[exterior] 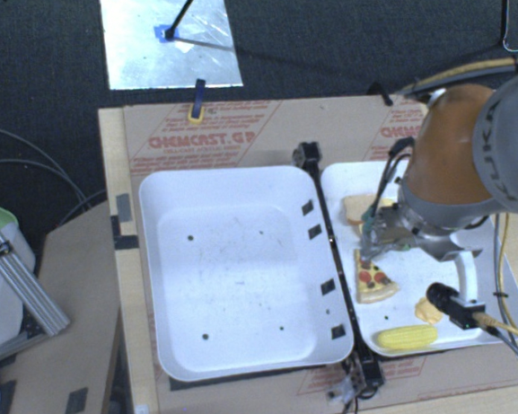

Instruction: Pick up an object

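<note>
The right bin (351, 177) holds a toy pizza slice (373, 280) near its left wall, a pale bread-like piece (358, 207) further back, a yellow corn cob (405, 337) along the front edge and a small yellow chunk (428, 311) beside it. My gripper (371, 237) hangs low over the bin, between the bread piece and the tip of the pizza slice. The arm's grey and orange body covers the right part of the bin. I see nothing between the fingers.
The left bin (237, 267) lies beside the right one, with a black divider strip (330, 249) between them. Both rest on a cardboard sheet (216, 129). A metal plate (170, 36) lies beyond the bench.
</note>
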